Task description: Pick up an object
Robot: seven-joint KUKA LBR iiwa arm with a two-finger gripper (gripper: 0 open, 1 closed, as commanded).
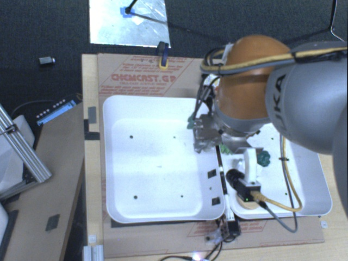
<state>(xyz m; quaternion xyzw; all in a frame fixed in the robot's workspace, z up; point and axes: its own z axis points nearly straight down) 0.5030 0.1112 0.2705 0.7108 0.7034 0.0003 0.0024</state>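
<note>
While my claw [202, 137] hangs low over bin divider, teal object [263, 157] sits in right bin [310, 192], to claw's right, near. Finger state: can't tell.

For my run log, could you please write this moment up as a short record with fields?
arm: reaches in from the right, over the divide between the bins
gripper: low at the left bin's right edge
left bin: white, small dark dots on its floor
right bin: white, partly hidden by the arm
teal object: small, in the right bin
</note>
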